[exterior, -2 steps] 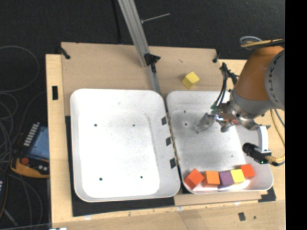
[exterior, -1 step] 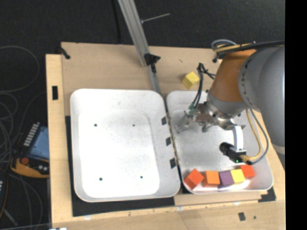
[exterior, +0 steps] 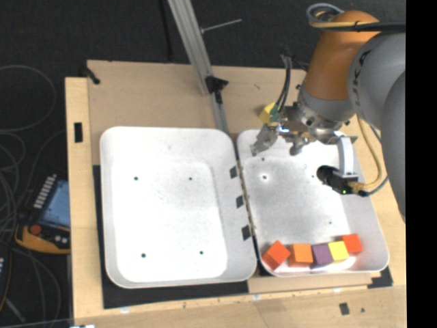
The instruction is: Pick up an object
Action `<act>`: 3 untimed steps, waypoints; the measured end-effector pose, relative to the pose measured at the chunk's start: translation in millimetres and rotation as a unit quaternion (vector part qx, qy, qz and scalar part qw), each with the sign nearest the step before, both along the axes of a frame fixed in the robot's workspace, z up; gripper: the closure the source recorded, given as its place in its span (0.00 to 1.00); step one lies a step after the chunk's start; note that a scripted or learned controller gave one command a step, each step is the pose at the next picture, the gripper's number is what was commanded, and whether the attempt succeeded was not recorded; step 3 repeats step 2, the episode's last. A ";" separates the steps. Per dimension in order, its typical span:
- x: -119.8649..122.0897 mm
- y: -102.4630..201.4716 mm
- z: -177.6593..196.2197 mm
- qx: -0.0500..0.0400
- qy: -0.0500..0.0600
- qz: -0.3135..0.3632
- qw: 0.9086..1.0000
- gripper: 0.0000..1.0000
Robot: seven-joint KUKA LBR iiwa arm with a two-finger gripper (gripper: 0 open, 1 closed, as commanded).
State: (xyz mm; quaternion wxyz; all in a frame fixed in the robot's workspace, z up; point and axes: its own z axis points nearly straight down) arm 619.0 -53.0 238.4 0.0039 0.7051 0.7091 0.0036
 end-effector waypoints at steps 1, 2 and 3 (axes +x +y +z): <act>-73.8 -2.7 -43.9 0.000 0.009 -0.004 1.000 0.00; -72.6 22.3 -26.7 0.000 0.004 0.000 1.000 0.00; -72.6 22.3 -26.7 0.000 0.004 0.000 1.000 0.00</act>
